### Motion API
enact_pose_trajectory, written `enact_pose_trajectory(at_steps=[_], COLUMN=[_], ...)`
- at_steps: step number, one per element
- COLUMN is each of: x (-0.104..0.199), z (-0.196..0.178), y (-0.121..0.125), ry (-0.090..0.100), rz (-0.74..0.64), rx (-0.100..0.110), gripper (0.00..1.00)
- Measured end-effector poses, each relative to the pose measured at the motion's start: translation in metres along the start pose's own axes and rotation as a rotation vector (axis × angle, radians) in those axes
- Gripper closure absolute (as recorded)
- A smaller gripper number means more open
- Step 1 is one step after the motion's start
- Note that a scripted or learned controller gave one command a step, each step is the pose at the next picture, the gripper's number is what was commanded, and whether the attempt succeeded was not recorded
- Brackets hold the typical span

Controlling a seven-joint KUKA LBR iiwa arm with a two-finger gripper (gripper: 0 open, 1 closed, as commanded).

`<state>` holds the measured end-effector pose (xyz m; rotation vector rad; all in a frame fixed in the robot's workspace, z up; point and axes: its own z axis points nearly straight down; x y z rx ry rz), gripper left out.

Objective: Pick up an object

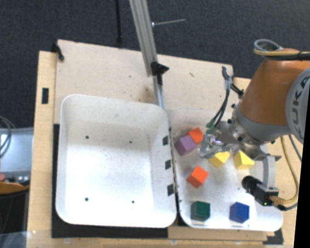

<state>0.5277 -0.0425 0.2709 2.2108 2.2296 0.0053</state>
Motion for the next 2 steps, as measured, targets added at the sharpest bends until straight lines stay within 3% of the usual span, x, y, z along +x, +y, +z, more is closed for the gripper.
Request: enact_pose_trajectory(at_steps=[2], x=[0.092], z=[0.017], y=[0.004], ry=[0.000], rz=[0.002], rx=[0.005], gripper=[1.00])
